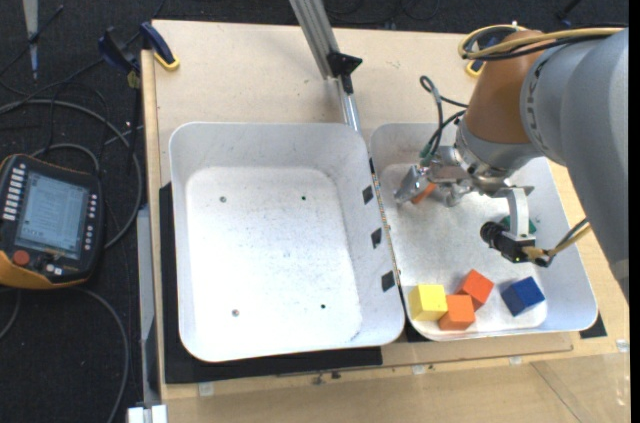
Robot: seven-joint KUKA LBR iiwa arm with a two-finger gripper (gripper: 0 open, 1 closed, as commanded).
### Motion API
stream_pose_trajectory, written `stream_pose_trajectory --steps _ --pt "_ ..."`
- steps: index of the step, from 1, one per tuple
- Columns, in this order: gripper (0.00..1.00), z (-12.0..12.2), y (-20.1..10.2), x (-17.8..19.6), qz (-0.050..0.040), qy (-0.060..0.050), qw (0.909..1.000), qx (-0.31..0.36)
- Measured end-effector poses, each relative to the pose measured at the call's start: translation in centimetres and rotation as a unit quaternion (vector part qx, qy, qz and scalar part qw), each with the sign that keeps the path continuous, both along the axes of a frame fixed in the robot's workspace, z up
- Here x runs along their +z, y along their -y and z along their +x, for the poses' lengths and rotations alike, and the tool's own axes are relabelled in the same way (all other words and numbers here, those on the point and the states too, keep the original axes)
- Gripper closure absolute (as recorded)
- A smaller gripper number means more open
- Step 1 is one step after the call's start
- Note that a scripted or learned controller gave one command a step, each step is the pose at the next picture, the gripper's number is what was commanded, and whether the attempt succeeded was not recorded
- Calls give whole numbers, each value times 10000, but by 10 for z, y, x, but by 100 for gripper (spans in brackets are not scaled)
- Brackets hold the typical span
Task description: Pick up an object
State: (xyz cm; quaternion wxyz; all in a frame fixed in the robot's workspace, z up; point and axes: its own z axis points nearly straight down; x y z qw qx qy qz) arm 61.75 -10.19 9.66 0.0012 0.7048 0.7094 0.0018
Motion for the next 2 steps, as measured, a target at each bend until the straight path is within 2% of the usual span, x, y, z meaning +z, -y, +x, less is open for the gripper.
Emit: stream_pose_trajectory --steps 1,2 --pt "0 27 6 -1 -7 -1 10000 -5" --pt "100 26 6 9 -10 -10 10000 1"
